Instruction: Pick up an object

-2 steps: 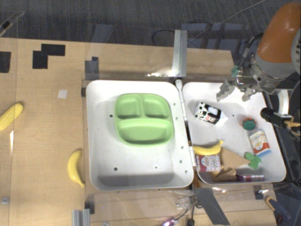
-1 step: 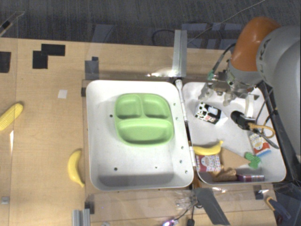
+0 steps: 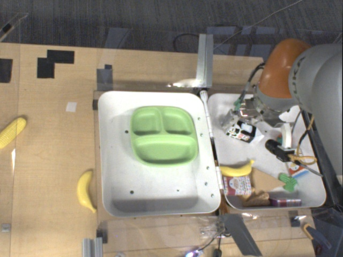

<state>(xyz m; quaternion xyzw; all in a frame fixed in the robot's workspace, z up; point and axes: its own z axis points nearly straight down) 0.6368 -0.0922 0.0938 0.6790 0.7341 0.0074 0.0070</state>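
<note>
Two bananas [image 3: 86, 190] [image 3: 236, 169], one green plate [image 3: 163, 134]; jaws' [image 3: 239, 123] state I cannot tell.

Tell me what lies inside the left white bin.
Inside the left shallow white bin lies one green three-compartment plastic tray, its compartments bare. Whatever sits beneath the tray is covered.

A divided tray [image 3: 163, 134] lies in the left bin [image 3: 115, 197]. The right bin [image 3: 319, 194] holds a banana [image 3: 237, 169]. Another banana [image 3: 86, 190] lies on the worktop [image 3: 48, 159], left.
</note>
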